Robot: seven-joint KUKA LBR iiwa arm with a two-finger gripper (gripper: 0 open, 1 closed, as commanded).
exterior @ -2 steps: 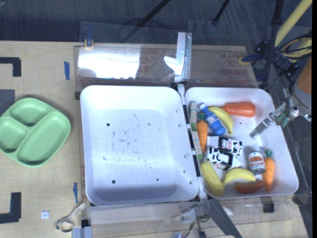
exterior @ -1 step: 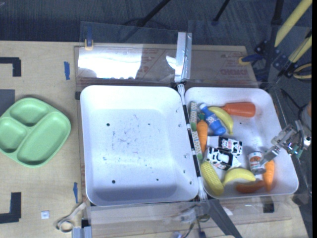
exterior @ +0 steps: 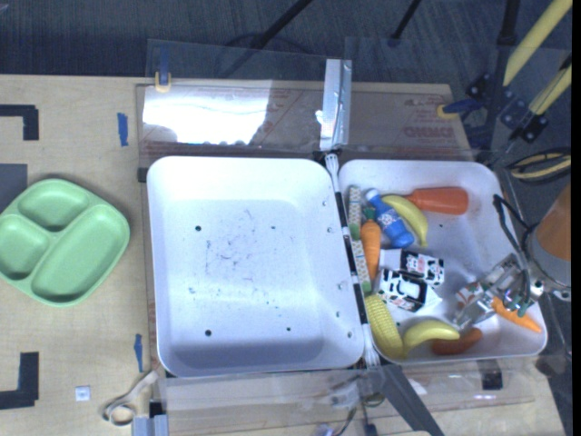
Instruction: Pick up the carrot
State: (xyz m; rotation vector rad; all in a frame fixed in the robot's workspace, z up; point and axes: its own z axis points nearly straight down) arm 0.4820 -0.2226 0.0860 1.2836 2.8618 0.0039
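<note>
The arm enters at the right edge, over the right bin [exterior: 490, 184]. The jaws sit low in that bin's near right corner, and a small orange carrot [exterior: 517, 316] lies right at them, its tip pointing toward the bin's right wall. The metal parts and the carrot overlap in the camera view; I cannot tell whether the jaws are spread or pressed together, nor whether the carrot is between them or only beside them.

Just left of the jaws, along the bin's near edge: a banana [exterior: 428, 332] with a reddish piece [exterior: 458, 341] tucked against it, and further left a corn cob [exterior: 381, 323] against the divider. Left and slightly beyond the jaws lies a black-and-white patterned item [exterior: 410, 280]. Beyond that, toward the far wall, a second banana [exterior: 408, 214], a blue bottle [exterior: 390, 221], and a large orange-red vegetable [exterior: 439, 200]. A second, upright-lying carrot [exterior: 370, 243] rests near the divider, well apart from the jaws.

The left bin [exterior: 241, 252] is well left of the jaws. A green divided plate [exterior: 59, 242] sits on the counter [exterior: 54, 371] at the far left.
</note>
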